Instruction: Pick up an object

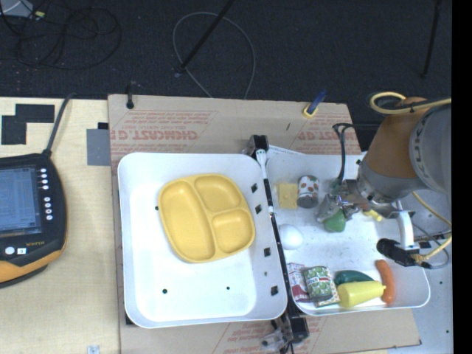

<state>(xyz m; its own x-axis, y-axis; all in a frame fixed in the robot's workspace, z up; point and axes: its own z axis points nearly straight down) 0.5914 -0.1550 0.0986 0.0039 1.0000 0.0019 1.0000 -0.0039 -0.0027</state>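
The gripper (pixel 335 209) is lowered directly over a small green object (pixel 335 222) in the right bin (pixel 420 290); the jaw state cannot be told.

Right bin (pixel 420 290) middle open; packets (pixel 318 284) crowd near edge (yellow plate (pixel 206 216) fills left bin).

Two shallow white bins sit side by side on a brown cardboard sheet (pixel 221 124). The left white bin (pixel 147 286) holds a yellow plastic plate with three sections (pixel 206 217). The right white bin (pixel 354 257) holds a small yellow block (pixel 287 195), a little printed can (pixel 307 191), a white ball (pixel 292 237), a green and red packet (pixel 318 283), a yellow and green corn toy (pixel 359 291) and an orange carrot toy (pixel 386 280). The grey and orange arm's gripper (pixel 333 211) is low in the right bin, touching a small green object (pixel 335 221).
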